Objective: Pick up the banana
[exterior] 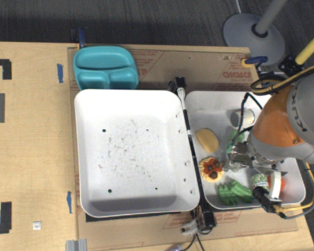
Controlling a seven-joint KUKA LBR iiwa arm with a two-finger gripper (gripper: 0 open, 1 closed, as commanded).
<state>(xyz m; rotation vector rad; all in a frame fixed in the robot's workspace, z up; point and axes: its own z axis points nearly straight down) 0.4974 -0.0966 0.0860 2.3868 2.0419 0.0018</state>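
You have the arm [282,124] reaching in from the right, its orange band sitting over the right bin [212,99], and the tool [239,155] is down near the middle of that bin, pointing toward the bin's left half. You cannot tell from this angle how the tool stands or whether it has hold of anything, because the wrist covers most of it. The only thing that could be the banana [207,139] is a pale yellow, rounded piece in the left part of the right bin, close to the divider between the two bins and just left of the tool; it rests on the bin floor and looks apart from the tool. Just below it you see a small orange and dark red item [211,168], and further toward the near edge a green item [233,193] lies on the bin floor. Near the arm's lower side there is a red and white object [276,184] by the right bin's near right corner. The left bin [133,150] is the larger white one, with scuffs and a few dark specks on its floor. Behind it, on the desk [31,140], you have a teal divided tray [105,67] touching the far edge of the left bin.
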